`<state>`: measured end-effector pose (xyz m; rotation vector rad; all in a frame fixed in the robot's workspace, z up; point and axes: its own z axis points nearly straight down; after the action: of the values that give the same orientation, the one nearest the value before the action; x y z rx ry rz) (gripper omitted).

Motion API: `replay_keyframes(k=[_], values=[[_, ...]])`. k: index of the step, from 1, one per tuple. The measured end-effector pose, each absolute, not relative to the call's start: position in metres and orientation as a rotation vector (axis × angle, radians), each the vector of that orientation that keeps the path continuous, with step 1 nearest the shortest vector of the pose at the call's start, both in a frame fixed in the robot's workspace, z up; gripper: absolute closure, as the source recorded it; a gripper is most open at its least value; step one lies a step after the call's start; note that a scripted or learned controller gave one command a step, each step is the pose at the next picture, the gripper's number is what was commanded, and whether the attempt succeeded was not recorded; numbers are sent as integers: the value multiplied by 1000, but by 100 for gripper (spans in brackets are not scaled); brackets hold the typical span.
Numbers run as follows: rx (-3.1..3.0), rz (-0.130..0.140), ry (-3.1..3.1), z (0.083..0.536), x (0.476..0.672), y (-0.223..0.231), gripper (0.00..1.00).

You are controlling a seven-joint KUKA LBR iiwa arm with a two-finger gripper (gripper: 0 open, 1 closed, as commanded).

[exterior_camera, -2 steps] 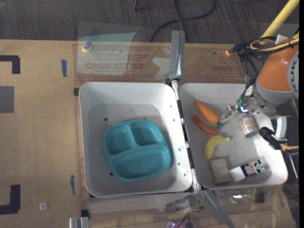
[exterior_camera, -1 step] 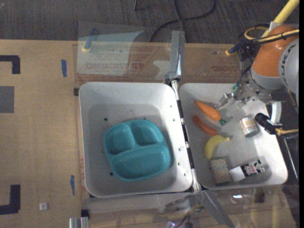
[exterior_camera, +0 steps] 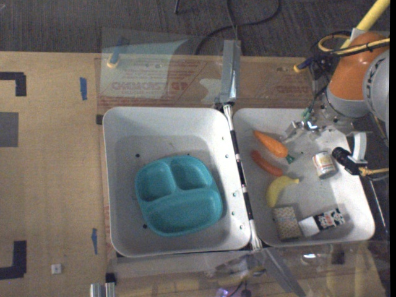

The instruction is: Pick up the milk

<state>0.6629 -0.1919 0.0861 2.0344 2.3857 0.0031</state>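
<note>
Milk carton (exterior_camera: 323, 221) lies on its side at the right bin's (exterior_camera: 365, 224) near edge, beside a speckled sponge (exterior_camera: 285, 221). Wooden table (exterior_camera: 49, 184); dark floor (exterior_camera: 93, 11) beyond. Hand (exterior_camera: 304, 127) hovers farther back, grip state indiscernible.

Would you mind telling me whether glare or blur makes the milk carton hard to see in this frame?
In the camera view, the milk carton is slightly soft but readable, in even light; glare sits on the clear panel behind the left bin, away from it; the gripper looks blurred.
</note>
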Motion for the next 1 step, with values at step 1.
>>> replay_keyframes(k=[1], values=[[2034, 3, 2386, 86, 663, -192, 0]])
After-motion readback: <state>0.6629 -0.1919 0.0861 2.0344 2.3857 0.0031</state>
